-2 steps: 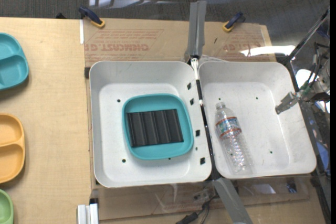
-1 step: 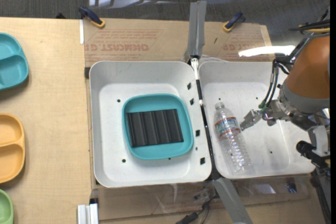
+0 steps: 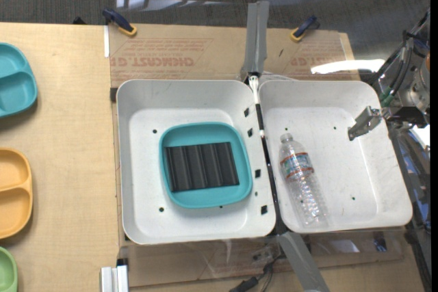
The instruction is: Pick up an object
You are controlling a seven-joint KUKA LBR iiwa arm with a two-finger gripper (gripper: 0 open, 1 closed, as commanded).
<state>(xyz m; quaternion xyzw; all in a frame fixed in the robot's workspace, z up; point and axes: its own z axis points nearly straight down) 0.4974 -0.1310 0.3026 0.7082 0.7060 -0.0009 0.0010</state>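
Clear plastic water bottle (image 3: 302,179) lies flat in the right bin (image 3: 356,96), down and to the left of the pincer (image 3: 364,123), well apart. Its cap end points up and away. I cannot tell the pincer's state.

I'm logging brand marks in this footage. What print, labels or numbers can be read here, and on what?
"CHEMCZYT. GE..." or close to it: red print on the cardboard sheet behind the bins, seen upside down and faint, so my reading is unsure. A smaller line under it is too blurred to read.
Label on the water bottle in the right bin: red and blue band, text too small to read.
No other text.
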